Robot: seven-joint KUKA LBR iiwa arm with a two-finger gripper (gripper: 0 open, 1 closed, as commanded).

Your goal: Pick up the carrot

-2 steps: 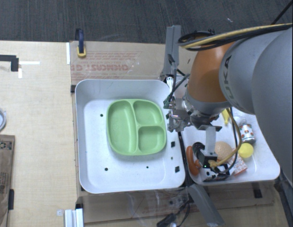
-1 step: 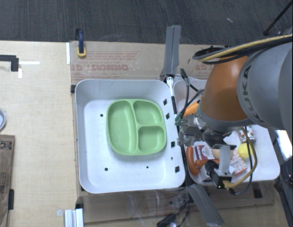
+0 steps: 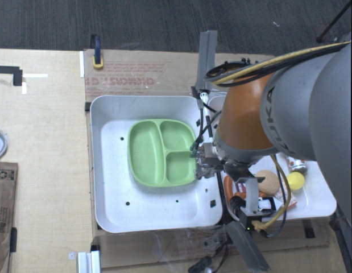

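The grey arm (image 3: 312,107) bends down over the right bin (image 3: 321,203); whether the jaws are spread or pressed together I cannot tell. The carrot (image 3: 228,187), an orange sliver, lies beneath the wrist, near a tan round lump (image 3: 270,182) and a yellow ball (image 3: 295,180). A smooth green divided plate (image 3: 161,152) sits in the left bin (image 3: 107,169).

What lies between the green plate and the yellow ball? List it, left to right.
Camera view: after the green plate comes the left bin's wall, then the arm, then a tan round thing beside the yellow ball.
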